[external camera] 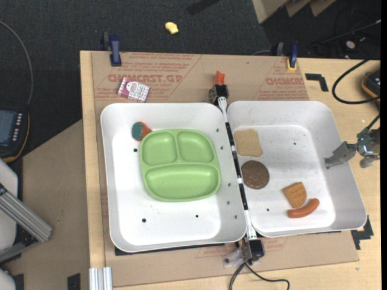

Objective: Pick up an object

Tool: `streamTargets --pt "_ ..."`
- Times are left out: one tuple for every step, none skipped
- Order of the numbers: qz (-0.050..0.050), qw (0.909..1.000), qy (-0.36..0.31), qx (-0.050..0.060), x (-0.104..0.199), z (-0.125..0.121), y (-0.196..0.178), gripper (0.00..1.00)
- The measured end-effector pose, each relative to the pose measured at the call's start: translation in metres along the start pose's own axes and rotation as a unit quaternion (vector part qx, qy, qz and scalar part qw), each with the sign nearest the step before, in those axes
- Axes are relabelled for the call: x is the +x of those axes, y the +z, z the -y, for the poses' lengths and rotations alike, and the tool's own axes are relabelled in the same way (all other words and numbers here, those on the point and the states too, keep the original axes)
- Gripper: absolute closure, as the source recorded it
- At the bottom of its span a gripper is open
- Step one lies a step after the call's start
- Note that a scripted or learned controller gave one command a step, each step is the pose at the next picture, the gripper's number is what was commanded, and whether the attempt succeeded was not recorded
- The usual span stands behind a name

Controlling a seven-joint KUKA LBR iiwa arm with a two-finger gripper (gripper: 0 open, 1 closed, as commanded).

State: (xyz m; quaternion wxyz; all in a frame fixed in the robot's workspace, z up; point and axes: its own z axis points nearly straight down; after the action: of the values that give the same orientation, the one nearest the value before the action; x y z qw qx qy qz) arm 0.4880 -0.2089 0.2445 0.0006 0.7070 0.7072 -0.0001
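The right bin (320, 116) holds a tan bread slice (247, 142), a round brown patty (254, 175), an orange cracker-like piece (295, 194) and a reddish sausage (303, 208). In the left bin (115, 180) a green divided plate (179, 164) lies flat, with a small red and teal object (141, 130) at its upper left corner. My gripper (349, 152) hangs at the right rim of the right bin, well to the right of the food pieces and apart from all of them. Nothing shows in its grasp.
A pink and white packet (133, 89) lies on the cardboard behind the left bin. Clamps (113, 48) hold the board's back edge, and another clamp (219, 84) sits between the bins. Black cables (347, 83) run at the far right. A yellow scrap (172, 27) lies on the floor.
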Motion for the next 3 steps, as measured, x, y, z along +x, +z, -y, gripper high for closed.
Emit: streamTargets --pt "-0.003 1.0 -0.003 0.004 0.062 -0.03 0.093 0.0" --pt "-0.001 1.0 0.001 0.003 0.047 -0.022 0.164 0.0" --pt "0.004 1.0 -0.001 -0.009 0.006 -0.104 0.042 0.0"
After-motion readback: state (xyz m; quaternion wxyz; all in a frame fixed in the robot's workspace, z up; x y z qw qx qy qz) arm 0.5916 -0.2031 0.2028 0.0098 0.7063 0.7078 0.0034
